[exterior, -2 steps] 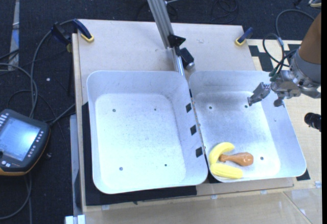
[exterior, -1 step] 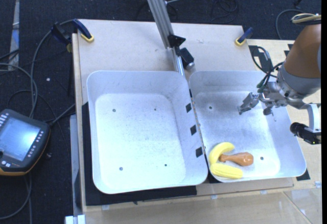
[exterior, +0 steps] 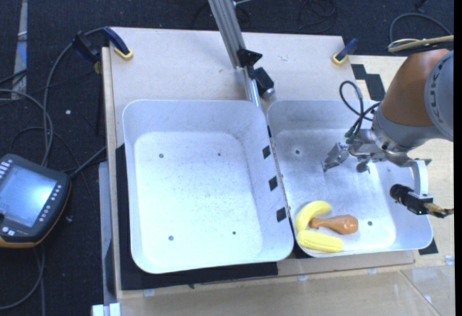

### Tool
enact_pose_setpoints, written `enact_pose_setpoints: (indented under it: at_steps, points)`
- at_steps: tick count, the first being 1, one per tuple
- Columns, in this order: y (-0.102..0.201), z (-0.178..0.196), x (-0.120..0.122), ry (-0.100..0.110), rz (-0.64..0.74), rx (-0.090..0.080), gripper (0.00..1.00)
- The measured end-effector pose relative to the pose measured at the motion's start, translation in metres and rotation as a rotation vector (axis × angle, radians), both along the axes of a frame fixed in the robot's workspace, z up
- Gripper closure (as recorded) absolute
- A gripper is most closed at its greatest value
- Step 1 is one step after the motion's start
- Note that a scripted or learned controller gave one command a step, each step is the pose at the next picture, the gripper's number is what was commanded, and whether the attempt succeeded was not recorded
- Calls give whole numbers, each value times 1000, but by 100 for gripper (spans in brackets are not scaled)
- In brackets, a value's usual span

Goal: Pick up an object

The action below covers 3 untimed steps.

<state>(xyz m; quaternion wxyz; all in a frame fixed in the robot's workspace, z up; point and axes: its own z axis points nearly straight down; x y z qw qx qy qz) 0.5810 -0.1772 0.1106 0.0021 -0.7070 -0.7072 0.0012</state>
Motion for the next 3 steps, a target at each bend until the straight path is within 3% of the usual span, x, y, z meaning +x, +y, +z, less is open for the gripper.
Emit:
enact_pose_setpoints:
  at_steps: [1, 3]
  points:
    - [-1, 13, 1, -5, 0, -2, 100]
    - [-2, 115, 13, -9, 0, -2, 100]
